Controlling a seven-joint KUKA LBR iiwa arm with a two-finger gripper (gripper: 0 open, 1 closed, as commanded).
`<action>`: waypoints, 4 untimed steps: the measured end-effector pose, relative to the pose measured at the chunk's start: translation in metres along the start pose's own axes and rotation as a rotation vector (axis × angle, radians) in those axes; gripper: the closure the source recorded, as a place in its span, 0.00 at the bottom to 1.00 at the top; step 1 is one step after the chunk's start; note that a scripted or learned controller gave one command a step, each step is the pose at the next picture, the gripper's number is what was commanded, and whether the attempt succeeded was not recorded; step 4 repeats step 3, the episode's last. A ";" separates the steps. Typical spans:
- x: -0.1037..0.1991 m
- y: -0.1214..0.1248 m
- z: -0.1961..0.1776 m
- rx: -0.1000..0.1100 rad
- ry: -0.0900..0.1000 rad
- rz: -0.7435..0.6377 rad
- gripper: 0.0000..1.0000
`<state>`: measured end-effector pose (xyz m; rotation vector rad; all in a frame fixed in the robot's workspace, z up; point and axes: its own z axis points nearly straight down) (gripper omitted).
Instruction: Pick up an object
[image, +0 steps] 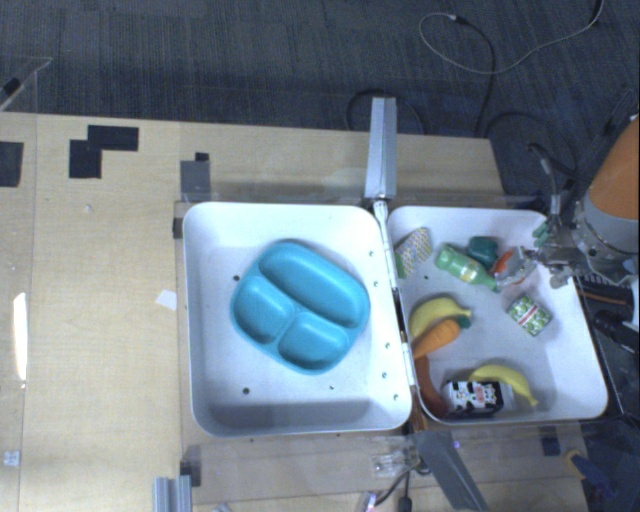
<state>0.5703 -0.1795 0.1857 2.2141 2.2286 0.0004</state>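
— Where's the gripper (545, 250) sitting?
— I'm seeing it hanging over the right bin's (590, 400) right edge; whether it grips, I cannot tell.
— Nearest thing?
— The can (528, 314) is lying just below it, bottle (462, 265) to its left.

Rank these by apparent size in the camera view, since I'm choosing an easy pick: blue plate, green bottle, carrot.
1. blue plate, by far the largest.
2-3. green bottle and carrot: too alike to rank.
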 end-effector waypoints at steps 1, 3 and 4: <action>-0.023 -0.014 0.086 -0.003 -0.001 0.057 0.00; 0.050 0.004 -0.009 -0.002 -0.001 0.137 1.00; 0.050 0.004 -0.009 -0.002 -0.001 0.137 1.00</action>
